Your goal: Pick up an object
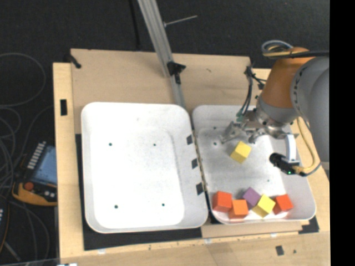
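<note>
Seen from above, the gripper point(242, 135) stands over the right-hand bin point(213, 121), its two thin metal fingers point(228, 134) splayed apart, and a yellow cube point(241, 152) sits tilted just below the jaws. From where I stand I cannot tell whether the cube is pinched at its upper corner, hanging free of the bin floor, or simply lying beneath the open fingers; no firm grasp shows. Further below the jaws, against the bin's near wall, a row of blocks lies packed together: an orange cube point(223, 200), a smaller orange block point(239, 207), a purple block point(252, 196), a second yellow block point(265, 204) and a red-orange block point(283, 203). The left-hand bin point(97, 115) lies well to the far side of the jaws.

Risk, as I judge it: a cube caught on a corner or edge rather than on flat faces would likely twist and slip out on lifting. If the fingers close off-centre, they may merely nudge the cube aside.
</note>
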Controlling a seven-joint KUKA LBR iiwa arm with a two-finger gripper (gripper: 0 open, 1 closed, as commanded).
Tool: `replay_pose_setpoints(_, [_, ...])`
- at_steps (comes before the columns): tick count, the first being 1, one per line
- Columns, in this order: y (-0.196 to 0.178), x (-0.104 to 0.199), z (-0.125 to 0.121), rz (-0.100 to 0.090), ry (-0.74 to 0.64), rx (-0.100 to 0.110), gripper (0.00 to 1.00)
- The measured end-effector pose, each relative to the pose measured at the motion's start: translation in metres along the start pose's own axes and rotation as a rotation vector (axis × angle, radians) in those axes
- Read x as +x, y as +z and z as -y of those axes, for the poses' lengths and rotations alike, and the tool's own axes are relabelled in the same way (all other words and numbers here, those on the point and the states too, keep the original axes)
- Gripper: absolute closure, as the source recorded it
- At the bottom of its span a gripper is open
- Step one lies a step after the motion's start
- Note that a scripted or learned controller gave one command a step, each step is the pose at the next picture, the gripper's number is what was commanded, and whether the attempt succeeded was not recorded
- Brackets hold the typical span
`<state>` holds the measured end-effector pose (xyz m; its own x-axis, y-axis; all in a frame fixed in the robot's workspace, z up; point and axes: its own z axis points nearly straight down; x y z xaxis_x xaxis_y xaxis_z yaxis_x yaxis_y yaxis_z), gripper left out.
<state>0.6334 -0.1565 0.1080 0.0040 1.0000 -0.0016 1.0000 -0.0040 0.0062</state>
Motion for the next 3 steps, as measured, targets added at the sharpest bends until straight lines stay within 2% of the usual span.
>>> replay_pose_setpoints(1, [0.009,0.011,0.053,0.002,-0.002,0.003,0.0])
replay_pose_setpoints(2, [0.01,-0.003,-0.031,0.001,-0.008,-0.002,0.0])
replay_pose_setpoints(3, [0.011,0.025,0.009,-0.001,-0.005,0.007,0.0])
